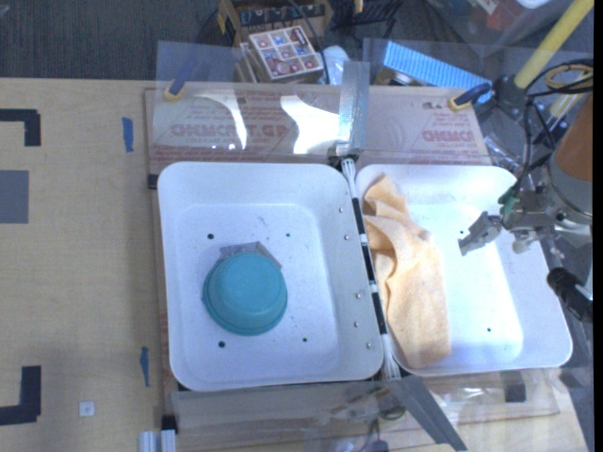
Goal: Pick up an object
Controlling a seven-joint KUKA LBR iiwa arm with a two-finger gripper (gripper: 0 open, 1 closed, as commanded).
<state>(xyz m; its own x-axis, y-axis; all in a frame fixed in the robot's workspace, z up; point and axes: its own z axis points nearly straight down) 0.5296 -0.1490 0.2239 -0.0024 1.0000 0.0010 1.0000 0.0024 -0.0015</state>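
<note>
Teal plastic bowl [246,294], round, upside down in your left bin [179,205]. Soft yellow cloth [410,285], crumpled, lies along the right bin's [537,342] left wall. End effector [495,234] over the right bin, fingers spread, holding nothing. Worktop [75,252] is pale wood; clutter behind.

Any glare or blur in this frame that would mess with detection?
Camera view: strong glare on the clear panel behind the bins; the right bin floor is washed out; the hand looks soft; the teal bowl and yellow cloth read clearly.
</note>
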